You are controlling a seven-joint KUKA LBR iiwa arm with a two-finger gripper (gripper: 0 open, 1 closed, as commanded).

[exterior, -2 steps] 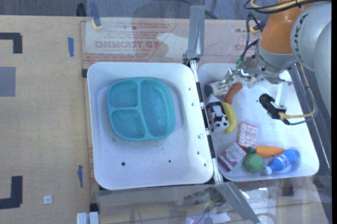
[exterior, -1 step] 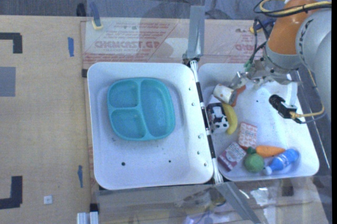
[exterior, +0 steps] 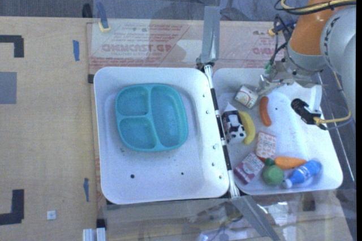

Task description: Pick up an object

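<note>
The blue bottle [exterior: 302, 173] lies at the right bin's [exterior: 328, 146] near edge, long axis running from eight to two o'clock, crowded by a green ball [exterior: 272, 174] and a carrot [exterior: 289, 162]. Open floor lies at the bin's centre-right. The arm's [exterior: 325, 36] gripper [exterior: 275, 81] hangs at twelve o'clock, beside a small can [exterior: 246, 97] — whether it grips anything cannot be told.

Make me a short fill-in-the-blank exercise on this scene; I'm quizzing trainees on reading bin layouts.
1. The teal three-compartment plastic plate lies in the ____ white bin.
2. The small yellow toy banana lies in the ____ white bin.
3. Beside the round green toy fruit lies a blue plastic ____.
4. The grey arm's band above the wrist is ____.

Missing words: left; right; bottle; orange
</note>
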